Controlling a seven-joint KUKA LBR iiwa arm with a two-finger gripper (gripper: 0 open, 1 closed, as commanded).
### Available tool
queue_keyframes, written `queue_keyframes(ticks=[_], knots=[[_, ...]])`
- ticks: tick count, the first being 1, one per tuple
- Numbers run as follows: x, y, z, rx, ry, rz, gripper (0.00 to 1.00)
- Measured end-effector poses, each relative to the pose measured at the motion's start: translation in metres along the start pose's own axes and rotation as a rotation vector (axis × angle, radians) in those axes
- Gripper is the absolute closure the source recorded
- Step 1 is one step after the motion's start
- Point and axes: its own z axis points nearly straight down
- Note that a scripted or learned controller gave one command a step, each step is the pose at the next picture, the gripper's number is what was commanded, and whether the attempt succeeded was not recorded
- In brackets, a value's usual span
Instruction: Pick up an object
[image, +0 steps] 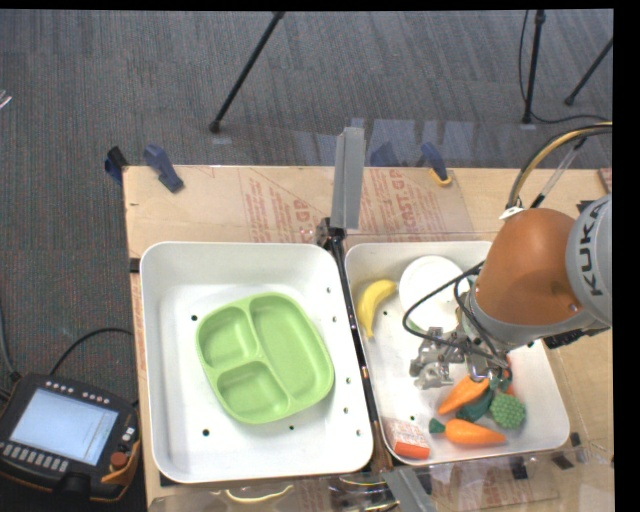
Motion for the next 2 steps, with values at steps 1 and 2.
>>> queue_keyframes(ticks=[1, 2], knots=[[-0.0628, 0.0021, 0.0167, 0.001, -0.001, 0.168, 1.00], [-0.0628, 0.0026, 0.0165, 0.001, -0.001, 0.167, 0.00]])
